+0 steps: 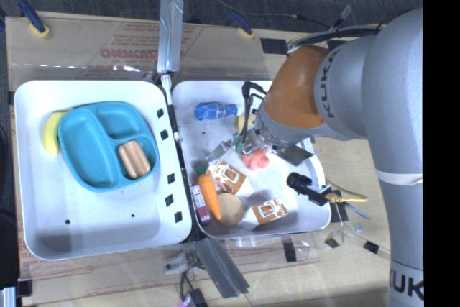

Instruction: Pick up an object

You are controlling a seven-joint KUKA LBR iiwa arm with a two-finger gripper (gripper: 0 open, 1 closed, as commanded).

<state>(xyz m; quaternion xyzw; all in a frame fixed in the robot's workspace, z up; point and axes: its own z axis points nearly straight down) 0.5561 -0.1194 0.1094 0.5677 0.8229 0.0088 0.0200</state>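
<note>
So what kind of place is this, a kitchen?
Most likely a robot test lab, not a kitchen. A big grey KUKA arm reaches over two white bins on a workbench, and the food in them, like the carrot and the banana, looks like toys.

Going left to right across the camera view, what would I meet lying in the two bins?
yellow banana → blue divided plate → orange carrot → printed packet. Things that overlap these from side to side are left out.
</note>
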